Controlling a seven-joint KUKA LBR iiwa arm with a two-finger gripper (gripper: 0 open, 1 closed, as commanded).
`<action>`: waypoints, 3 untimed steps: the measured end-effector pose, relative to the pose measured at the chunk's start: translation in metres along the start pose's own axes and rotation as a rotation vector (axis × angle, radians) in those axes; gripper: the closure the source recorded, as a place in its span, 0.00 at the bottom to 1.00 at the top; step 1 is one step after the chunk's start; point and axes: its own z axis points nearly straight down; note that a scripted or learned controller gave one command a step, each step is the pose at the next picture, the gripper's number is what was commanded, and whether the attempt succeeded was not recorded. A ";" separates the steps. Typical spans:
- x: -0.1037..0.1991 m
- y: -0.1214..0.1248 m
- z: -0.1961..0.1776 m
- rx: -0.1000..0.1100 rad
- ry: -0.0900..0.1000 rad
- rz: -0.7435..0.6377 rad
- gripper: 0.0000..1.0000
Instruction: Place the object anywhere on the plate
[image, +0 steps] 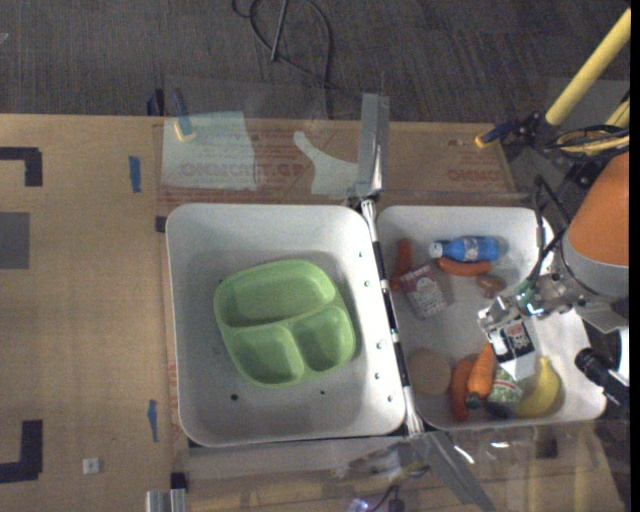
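Green and three-sectioned, the plate (285, 322) sits in the middle of the left bin (190, 400). Over the right bin (440, 405), the claw (515, 322) hangs at its three o'clock side; whether it is open or closed cannot be told. A carrot (482, 370), banana (543, 390) and blue bottle (470, 248) lie in that bin.

Left shallow white bin (190, 330): green three-compartment plastic plate (285, 322), central. Right shallow white bin (440, 220): blue-capped bottle (468, 248) at the far side, orange sausage (465, 267) just before it; orange carrot (481, 372) and yellow banana (541, 388) at the near side, banana rightmost.
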 end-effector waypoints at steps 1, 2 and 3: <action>0.066 0.044 -0.076 0.000 0.000 -0.043 1.00; 0.104 0.120 -0.073 -0.002 -0.002 -0.211 1.00; 0.173 0.138 -0.005 0.000 0.001 -0.394 1.00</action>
